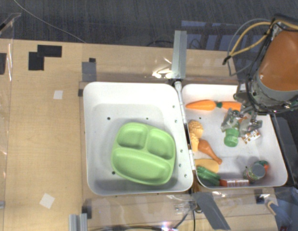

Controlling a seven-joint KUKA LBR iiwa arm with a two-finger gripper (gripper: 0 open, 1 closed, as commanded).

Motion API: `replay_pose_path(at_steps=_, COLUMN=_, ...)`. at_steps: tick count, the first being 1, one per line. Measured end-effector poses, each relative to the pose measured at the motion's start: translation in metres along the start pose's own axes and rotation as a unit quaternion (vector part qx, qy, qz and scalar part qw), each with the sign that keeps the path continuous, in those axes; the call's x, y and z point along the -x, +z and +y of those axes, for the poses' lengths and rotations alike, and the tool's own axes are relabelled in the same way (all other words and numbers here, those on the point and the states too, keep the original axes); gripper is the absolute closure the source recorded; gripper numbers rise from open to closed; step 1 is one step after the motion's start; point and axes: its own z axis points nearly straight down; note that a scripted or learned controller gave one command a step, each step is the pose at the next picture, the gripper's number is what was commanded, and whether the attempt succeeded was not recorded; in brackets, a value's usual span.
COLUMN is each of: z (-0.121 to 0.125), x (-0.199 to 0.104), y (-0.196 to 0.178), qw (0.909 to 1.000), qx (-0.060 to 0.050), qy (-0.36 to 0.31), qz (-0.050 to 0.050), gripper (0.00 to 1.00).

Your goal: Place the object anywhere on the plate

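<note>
The green divided plate (143, 153) lies in the left white bin (98, 129), in its lower middle part. My gripper (240, 131) hangs over the upper right part of the right bin (279, 172), and its two fingers (229, 121) stand apart, open. A small green object (231, 139) sits just below the left finger, touching or nearly touching its tip. I see nothing clamped between the fingers. The gripper is well to the right of the plate, across the wall between the bins.
The right bin also holds an orange carrot (206, 105) at the top, a pale yellow lumpy piece (194, 128), a drumstick (208, 149), a yellow piece (209, 165), a green vegetable (210, 177), a red item (234, 182) and a small can (257, 170).
</note>
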Motion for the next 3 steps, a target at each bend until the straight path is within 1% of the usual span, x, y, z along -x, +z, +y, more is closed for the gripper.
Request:
replay_pose_path(at_steps=1, z=0.009, x=0.068, y=0.049, qw=0.9987, qx=0.002, qy=0.051, qz=-0.001, gripper=1.0)
replay_pose_path(at_steps=2, z=0.071, x=0.13, y=0.047, qw=0.9981, qx=0.001, qy=0.061, qz=-0.001, gripper=1.0)
replay_pose_path(at_steps=3, z=0.069, x=0.127, y=0.048, qw=0.998, qx=0.0, qy=0.064, qz=0.0, gripper=0.0)
